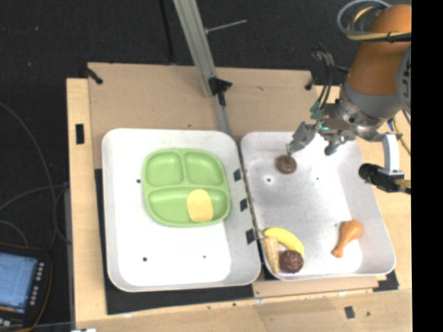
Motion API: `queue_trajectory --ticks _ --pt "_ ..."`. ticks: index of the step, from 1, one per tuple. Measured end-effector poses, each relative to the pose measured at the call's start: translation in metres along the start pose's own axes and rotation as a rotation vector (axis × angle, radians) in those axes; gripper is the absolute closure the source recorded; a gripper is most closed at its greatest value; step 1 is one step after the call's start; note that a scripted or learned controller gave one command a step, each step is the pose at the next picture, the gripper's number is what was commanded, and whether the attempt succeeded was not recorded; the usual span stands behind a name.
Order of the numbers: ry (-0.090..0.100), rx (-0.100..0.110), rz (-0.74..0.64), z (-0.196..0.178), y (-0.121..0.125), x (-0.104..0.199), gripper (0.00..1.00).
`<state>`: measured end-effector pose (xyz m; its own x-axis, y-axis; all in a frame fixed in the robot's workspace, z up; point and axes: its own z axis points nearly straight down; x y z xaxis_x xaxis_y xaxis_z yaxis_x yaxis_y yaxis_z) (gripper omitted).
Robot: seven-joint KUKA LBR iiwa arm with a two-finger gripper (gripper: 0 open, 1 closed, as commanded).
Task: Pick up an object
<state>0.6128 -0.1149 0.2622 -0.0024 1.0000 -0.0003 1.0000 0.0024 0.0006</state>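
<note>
My gripper [317, 142] hangs over the back of the right bin [318, 206], fingers spread wide with nothing between them. A small brown round object [286, 163] lies just below and left of the left finger [302, 138]. At the bin's front left corner sit a yellow banana [284, 240] and a dark brown ball [291, 261], touching each other. An orange drumstick-shaped toy [347, 237] lies at the front right.
The left bin [124, 254] holds a green divided plate [185, 185] with a yellow oval piece [200, 205] in its front compartment. A metal pole [201, 54] slants up from between the bins at the back.
</note>
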Motion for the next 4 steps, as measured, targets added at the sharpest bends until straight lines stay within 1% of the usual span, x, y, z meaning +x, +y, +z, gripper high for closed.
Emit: queue_trajectory --ticks 1,2,3,4 --pt "0.000 0.000 0.000 0.000 0.000 0.000 0.00" --pt "-0.001 0.004 0.003 0.043 -0.001 0.004 0.00" --pt "-0.001 0.006 0.003 0.105 -0.007 0.005 0.00" --pt "-0.001 0.005 0.004 0.158 -0.008 0.004 0.00"
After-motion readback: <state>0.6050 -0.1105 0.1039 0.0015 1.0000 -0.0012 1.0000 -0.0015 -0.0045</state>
